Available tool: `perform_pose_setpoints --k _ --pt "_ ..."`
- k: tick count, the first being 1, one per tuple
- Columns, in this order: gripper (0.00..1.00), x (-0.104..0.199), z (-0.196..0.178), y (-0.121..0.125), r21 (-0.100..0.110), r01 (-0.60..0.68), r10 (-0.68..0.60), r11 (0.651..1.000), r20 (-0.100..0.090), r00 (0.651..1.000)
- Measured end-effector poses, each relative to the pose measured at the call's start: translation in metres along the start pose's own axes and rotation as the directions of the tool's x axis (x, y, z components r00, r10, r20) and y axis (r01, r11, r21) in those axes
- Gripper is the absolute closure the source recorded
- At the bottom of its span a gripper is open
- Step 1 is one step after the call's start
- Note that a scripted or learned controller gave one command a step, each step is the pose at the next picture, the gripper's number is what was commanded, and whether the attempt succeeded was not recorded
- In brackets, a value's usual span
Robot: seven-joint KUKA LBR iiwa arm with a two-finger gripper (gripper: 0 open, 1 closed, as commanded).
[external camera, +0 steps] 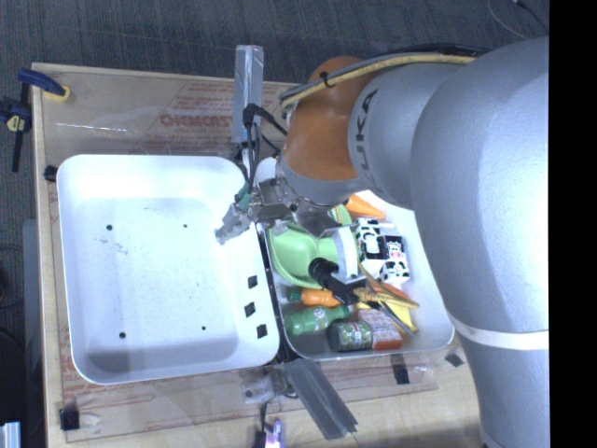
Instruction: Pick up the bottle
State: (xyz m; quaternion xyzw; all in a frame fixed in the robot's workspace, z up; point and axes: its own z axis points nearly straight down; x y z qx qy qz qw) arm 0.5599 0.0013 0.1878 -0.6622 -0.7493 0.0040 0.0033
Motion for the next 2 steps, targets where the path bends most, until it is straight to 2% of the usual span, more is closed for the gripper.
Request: perform_pose_setpoints --k 1,2 --pt "0.00 -0.090 -0.001 0.033 -0.001 -0.003 0.003 1.000 -0.001 1.000" --pt "0.00 -0.099 0.039 0.028 -0.019 -0.020 0.021 1.000 0.004 1.000"
